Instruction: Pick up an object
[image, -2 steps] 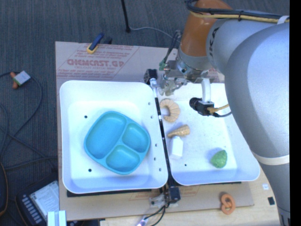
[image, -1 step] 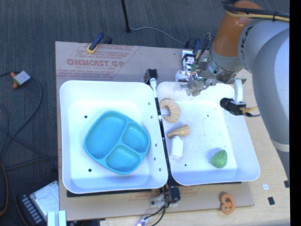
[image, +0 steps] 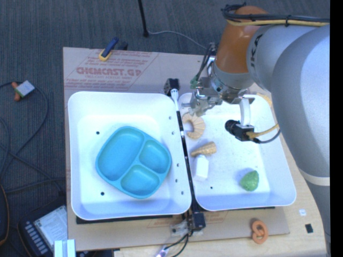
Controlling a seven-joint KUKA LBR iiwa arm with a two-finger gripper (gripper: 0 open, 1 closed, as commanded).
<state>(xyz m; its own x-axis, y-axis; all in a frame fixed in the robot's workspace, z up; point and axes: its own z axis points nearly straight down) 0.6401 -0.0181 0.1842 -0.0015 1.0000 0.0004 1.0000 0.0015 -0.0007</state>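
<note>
From the overhead camera we see two white bins side by side on the surface (image: 107, 71), which is covered by a brown cardboard sheet. The left bin (image: 86, 116) holds a blue divided plate (image: 134, 161) lying flat near its middle. In the right bin (image: 278, 191), toward ten o'clock, lies a tan ring-shaped piece (image: 194, 126); just below it, toward the bin's centre-left, rests a tan mushroom-like piece (image: 204, 149), and a small white block (image: 201, 167) sits right beneath that. A green lump (image: 250, 180) lies at about five o'clock, well apart from the others. The arm (image: 278, 42) comes in from three o'clock, and the pincer (image: 199, 107) hangs over the right bin's far left corner, just above the ring-shaped piece. We cannot tell how the pincer stands, nor whether it touches the ring. An orange ring (image: 259, 231) lies on the cardboard at six o'clock.
</note>
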